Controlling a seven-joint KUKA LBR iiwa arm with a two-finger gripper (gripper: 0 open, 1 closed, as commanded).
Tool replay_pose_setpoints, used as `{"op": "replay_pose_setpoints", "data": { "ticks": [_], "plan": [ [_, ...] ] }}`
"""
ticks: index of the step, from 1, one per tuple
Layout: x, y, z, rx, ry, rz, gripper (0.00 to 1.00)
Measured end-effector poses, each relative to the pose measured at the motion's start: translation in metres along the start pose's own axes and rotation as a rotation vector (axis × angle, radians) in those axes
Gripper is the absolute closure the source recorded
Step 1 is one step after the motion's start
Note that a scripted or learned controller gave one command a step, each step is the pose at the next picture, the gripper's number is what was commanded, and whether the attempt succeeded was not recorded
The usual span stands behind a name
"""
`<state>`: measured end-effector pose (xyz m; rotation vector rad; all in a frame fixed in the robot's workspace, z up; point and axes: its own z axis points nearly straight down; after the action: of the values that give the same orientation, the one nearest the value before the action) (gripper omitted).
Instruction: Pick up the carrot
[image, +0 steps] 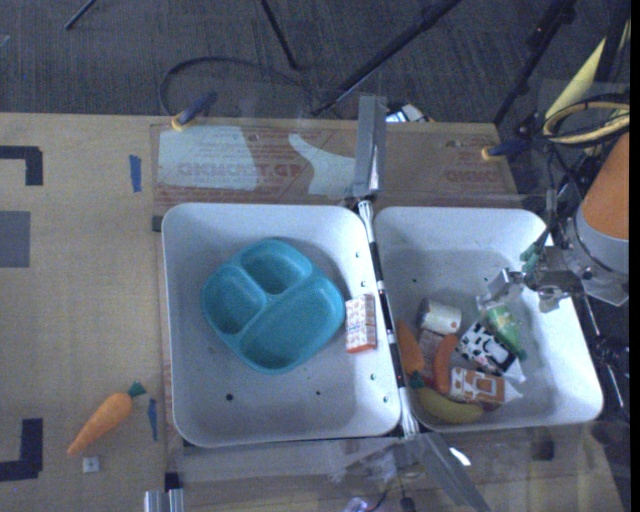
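Bench (80, 300): tan board surface with black corner marks and blue tape strips. Two shallow white bins sit on it side by side, rims touching: left bin (190, 400), right bin (570, 390). A carrot (100, 420) (orange, green top) lies directly on the bench, left of the left bin, tilted, apart from its wall. A small pale cube (91, 464) sits just below the carrot.
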<state>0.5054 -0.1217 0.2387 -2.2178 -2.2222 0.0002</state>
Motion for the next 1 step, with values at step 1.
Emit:
{"op": "replay_pose_setpoints", "data": {
  "ticks": [1],
  "plan": [
    [-0.1016, -0.0258, 0.0902, -0.002, -0.001, -0.083, 0.0]
  ]
}}
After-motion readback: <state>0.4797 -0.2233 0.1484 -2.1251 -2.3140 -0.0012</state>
